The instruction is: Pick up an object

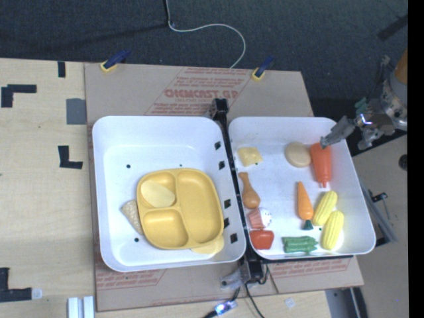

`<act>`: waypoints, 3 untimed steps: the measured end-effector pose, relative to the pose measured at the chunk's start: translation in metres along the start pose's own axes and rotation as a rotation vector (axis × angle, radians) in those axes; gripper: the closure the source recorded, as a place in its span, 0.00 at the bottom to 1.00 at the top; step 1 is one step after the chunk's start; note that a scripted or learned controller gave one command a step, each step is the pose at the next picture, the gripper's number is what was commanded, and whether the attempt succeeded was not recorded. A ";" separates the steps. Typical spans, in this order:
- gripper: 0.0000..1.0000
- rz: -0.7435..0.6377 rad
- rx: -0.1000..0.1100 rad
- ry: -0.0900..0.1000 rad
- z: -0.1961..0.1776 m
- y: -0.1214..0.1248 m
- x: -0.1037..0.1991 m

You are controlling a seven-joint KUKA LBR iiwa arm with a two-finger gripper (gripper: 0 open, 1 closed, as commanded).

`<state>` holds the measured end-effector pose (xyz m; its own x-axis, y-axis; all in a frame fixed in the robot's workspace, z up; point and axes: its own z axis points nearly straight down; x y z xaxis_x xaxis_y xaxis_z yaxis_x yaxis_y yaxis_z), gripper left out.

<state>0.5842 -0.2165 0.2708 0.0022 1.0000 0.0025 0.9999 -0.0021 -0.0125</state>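
The gripper hangs at the far right rim of the right bin, its grey finger reaching in toward the top of a red-orange toy sausage; whether the tip touches it, and whether the gripper is spread or pressed together, I cannot tell, since the view is too small and blurred there. The sausage is a smooth, elongated piece lying lengthwise near the bin's right wall, with nothing seen pinched around it. Just beside it to the left sits a pale beige rounded piece like a bread roll. Below the sausage lie two yellow corn cobs, side by side and tilted, and to their left a small orange carrot with a dark green stub at its lower end. Along the bin's near edge are a green pod-like vegetable and a red piece, with a small white-and-pink item just above the red one. Nearer the divider lie a brown drumstick-shaped toy and a pale yellow chunk. The left bin holds a yellow divided tray with a pale disc in its upper-left compartment; a tan speckled piece peeks out from under its left side.
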 end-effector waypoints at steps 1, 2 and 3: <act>0.00 -0.003 -0.011 -0.003 -0.007 0.002 0.000; 0.00 -0.003 -0.007 -0.002 0.039 -0.003 -0.002; 0.00 -0.004 -0.005 -0.001 0.104 -0.003 0.000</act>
<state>0.5802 -0.2164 0.1671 -0.0015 1.0000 0.0013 1.0000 0.0015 -0.0078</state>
